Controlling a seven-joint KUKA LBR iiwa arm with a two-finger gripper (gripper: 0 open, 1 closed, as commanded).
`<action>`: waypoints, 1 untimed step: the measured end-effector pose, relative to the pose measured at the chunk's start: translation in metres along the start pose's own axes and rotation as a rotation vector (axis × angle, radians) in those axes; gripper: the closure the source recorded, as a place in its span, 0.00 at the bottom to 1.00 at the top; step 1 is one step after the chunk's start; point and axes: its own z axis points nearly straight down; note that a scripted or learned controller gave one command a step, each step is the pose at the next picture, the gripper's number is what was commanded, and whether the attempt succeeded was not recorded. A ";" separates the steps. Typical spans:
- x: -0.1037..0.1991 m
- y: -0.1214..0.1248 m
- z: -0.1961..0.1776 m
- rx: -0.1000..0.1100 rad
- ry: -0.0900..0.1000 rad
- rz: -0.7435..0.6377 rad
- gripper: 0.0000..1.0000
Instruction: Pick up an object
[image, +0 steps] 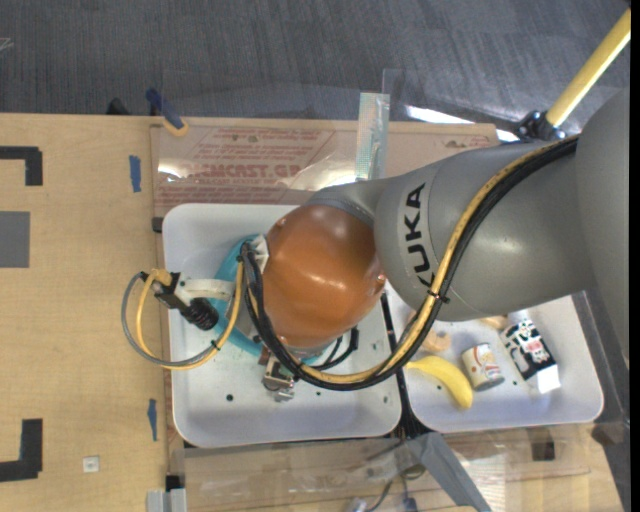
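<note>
- We look down from one camera fixed high above the bench (70, 300), and it tips a little, so the view comes at a slant.
- We see both white bins side by side: the left bin (200, 420) sits in the middle of our view and the right bin (560, 410) sits toward the right.
- The arm (480, 240) comes in from the right and rises close to our camera, so it looks very big and hides much of both bins.
- The grey floor (250, 50) lies along the top of our view, beyond the bench.
</note>
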 end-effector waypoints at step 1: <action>0.006 -0.022 -0.205 0.010 0.005 0.058 1.00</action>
